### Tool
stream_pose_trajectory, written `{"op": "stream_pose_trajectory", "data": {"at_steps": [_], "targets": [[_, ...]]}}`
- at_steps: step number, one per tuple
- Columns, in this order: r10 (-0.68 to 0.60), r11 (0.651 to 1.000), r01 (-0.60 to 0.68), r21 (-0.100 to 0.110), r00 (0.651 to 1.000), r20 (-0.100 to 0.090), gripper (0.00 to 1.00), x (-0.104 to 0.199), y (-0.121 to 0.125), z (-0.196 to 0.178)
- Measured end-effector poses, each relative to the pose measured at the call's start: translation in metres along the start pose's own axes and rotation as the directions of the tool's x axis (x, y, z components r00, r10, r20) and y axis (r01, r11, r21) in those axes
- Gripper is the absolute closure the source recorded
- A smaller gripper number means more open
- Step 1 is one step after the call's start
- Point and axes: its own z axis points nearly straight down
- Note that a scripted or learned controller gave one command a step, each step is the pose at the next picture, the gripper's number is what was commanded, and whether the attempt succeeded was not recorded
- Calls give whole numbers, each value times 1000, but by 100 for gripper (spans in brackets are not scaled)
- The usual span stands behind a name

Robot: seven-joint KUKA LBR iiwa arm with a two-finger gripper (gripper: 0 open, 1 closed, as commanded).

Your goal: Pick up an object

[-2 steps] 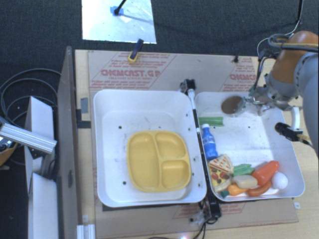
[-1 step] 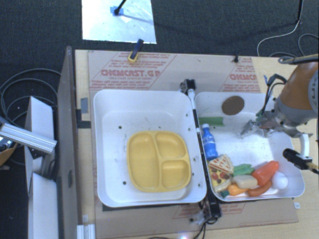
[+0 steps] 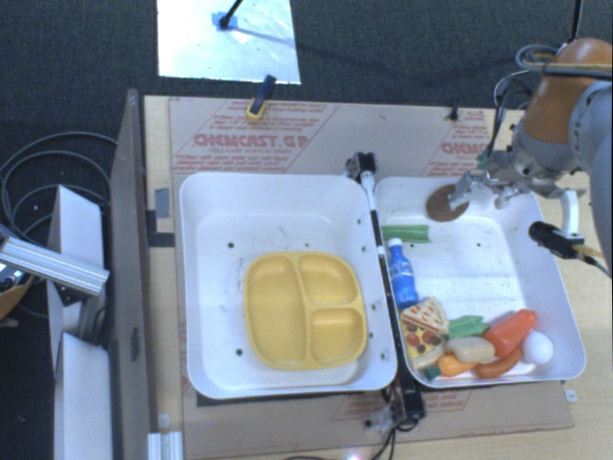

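Dark carpet-like floor (image 3: 77, 56) all around, with black cable loops (image 3: 38, 175) and a white box (image 3: 81, 353) at the far left. Up top we saw a pale sheet (image 3: 192, 27) on the floor. The worktop (image 3: 287, 132) was a brownish board printed with red lettering, a little yellow-and-blue thing (image 3: 260, 98) lying on its far edge.

On it, the left bin (image 3: 206, 218) carried a yellow divided tray (image 3: 306, 309). The right bin (image 3: 546, 286) was the busy one: a green stick (image 3: 405, 231) near its left wall, a blue bottle (image 3: 399, 272) below that, then a pizza slice toy (image 3: 423, 326), a green pepper (image 3: 466, 325), orange carrot (image 3: 509, 327) and white egg (image 3: 538, 349) crowded along the near edge.

The hand (image 3: 484, 185) hung over the right bin's far rim, next to a brown round disc (image 3: 443, 202). We couldn't tell whether it was open or gripping anything.
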Motion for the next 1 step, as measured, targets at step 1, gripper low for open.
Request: {"op": "stream_pose_trajectory", "data": {"at_steps": [1], "targets": [[2,1000,-2,17,1000,-5,0,29,-6,43]]}}
